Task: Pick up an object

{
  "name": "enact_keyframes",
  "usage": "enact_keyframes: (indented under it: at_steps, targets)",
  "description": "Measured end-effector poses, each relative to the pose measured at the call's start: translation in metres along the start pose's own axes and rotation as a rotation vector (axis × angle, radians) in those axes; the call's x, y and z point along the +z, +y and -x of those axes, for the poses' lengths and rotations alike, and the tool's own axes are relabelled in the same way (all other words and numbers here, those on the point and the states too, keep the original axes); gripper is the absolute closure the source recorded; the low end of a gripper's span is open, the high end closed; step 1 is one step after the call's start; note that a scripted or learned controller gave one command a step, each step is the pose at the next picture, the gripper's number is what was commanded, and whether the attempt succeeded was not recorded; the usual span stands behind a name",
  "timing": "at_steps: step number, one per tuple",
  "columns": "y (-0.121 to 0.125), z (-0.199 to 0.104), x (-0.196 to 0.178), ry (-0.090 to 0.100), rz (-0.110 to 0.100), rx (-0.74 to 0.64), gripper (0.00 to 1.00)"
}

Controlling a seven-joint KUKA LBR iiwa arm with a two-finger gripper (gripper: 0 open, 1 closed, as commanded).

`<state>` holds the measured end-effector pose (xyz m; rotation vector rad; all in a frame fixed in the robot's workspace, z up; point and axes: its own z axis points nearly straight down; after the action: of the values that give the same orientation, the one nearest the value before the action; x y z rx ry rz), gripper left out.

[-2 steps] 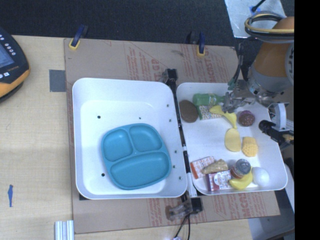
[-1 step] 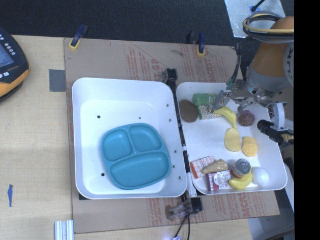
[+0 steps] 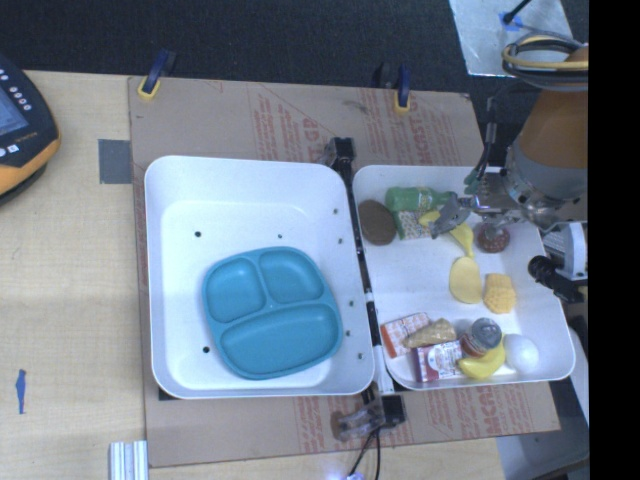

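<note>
Fingers (image 3: 452, 211) of mine hang low over the right bin (image 3: 560, 366), near its twelve o'clock wall; whether they are open or closed I cannot tell, and I see nothing between them. A green packet (image 3: 412, 200) lies just at their nine o'clock, a brown disc (image 3: 377, 222) further that way. Yellow pieces (image 3: 465, 279) sit at six o'clock. The left bin (image 3: 170, 268) holds a blue tray (image 3: 272, 311).
</note>
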<state>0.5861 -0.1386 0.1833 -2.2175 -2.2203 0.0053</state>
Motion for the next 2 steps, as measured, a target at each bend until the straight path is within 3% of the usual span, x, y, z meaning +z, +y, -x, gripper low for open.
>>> enact_keyframes:
  at_steps: [1,2]
  targets:
    - [-0.047,0.077,0.093,-0.001,0.006,0.001,0.00]
    - [0.037,0.055,0.090,-0.001,0.009,-0.007,0.00]
